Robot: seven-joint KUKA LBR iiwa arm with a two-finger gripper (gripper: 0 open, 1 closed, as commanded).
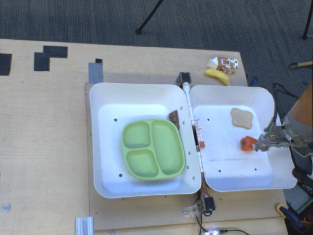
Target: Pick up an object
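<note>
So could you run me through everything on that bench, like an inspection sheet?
Surface: wooden bench with two white bins, left bin and right bin.
Job's things: red item and toast in right bin; green tray in left bin, brown piece at its top edge.
Clutter: banana and small carton behind the bins.
Tool: tool beside the red item, close to it.
Cables: wires at the front edge.
Surroundings: dark carpet, black stand leg.

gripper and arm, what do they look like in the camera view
The gripper is a small grey metal piece with thin fingers. Behind it the arm shows an orange-brown rounded part over grey, cut off at the picture's right edge. No markings are legible.
</note>
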